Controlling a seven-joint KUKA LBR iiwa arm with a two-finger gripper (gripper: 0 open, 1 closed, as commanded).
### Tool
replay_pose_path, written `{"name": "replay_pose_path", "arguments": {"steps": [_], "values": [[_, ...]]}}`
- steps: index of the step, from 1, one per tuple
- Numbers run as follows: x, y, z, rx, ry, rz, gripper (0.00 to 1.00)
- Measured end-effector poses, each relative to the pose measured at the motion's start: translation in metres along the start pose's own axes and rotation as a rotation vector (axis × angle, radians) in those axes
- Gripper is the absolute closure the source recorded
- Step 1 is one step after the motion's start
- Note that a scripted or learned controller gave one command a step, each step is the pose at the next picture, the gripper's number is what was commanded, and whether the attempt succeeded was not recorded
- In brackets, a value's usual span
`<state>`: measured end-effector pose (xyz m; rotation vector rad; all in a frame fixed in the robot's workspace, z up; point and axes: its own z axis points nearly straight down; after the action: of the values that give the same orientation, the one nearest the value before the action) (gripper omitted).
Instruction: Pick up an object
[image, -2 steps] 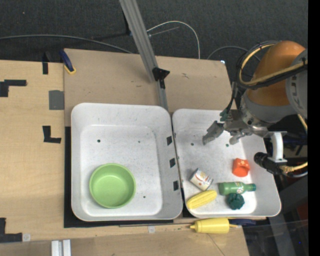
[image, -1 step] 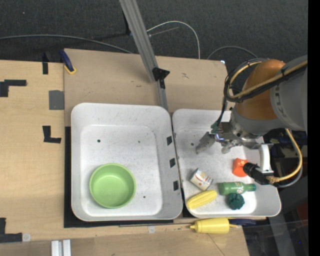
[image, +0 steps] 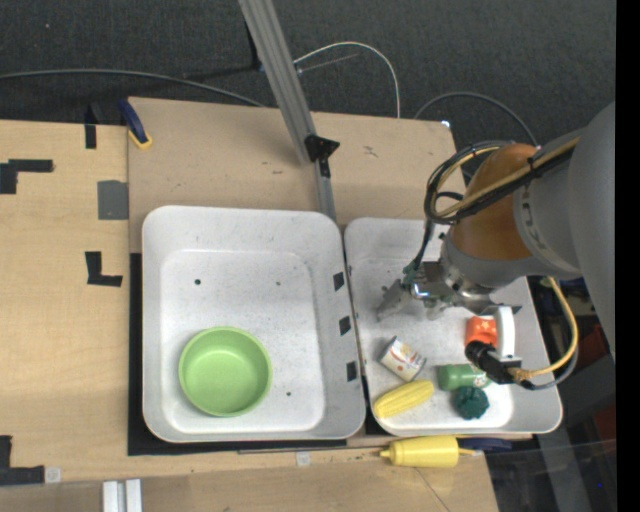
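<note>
Two white bins (image: 160, 300) are seen; the gripper (image: 392, 300) is held over the right bin, jaws spread, nothing pinched.

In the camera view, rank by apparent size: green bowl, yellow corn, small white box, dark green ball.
1. green bowl
2. yellow corn
3. small white box and dark green ball look about alike; not ranked.

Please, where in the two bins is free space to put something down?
Left bin: free everywhere above and right of the green bowl. Right bin: a bare strip near the divider, above the small carton. Its lower right is crowded beneath the gripper.
</note>
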<state>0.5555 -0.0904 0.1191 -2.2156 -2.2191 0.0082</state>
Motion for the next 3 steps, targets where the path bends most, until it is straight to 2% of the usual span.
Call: {"name": "replay_pose_path", "arguments": {"steps": [1, 2, 3], "values": [[0.000, 0.001, -0.013, -0.004, 0.000, -0.001, 1.00], [-0.006, 0.000, -0.073, -0.012, -0.001, 0.001, 1.00], [-0.012, -0.004, -0.118, -0.011, -0.001, 0.001, 1.00]]}}
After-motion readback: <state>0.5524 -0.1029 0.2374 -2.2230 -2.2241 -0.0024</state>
